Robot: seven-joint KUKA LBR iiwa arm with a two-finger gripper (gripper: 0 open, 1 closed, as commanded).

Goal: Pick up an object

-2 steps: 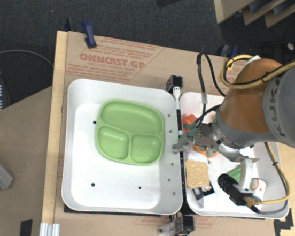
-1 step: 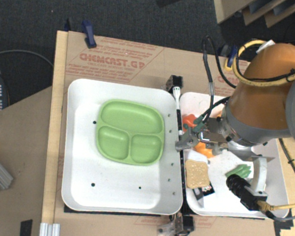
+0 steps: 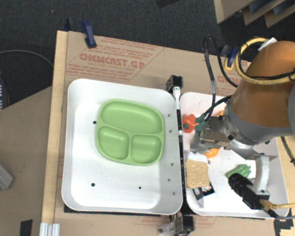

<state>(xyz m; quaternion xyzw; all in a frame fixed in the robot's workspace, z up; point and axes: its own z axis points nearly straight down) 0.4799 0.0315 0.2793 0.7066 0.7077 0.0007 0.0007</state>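
Hand [image 3: 205, 141] low in right bin [image 3: 216, 207], over orange item [image 3: 189, 123] near divider. Grip state: cannot tell, wrist hides it. Tan sponge [image 3: 196, 174] and green piece [image 3: 240, 170] close by. Risk: crowded objects, hand may clip bin wall or nudge target aside.

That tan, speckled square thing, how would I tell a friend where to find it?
Start at the right white bin, the one under the arm. Look along its left edge, toward the near corner: the tan sponge-like square lies flat there. Its neighbours are orange, green and black; it alone is tan and speckled.
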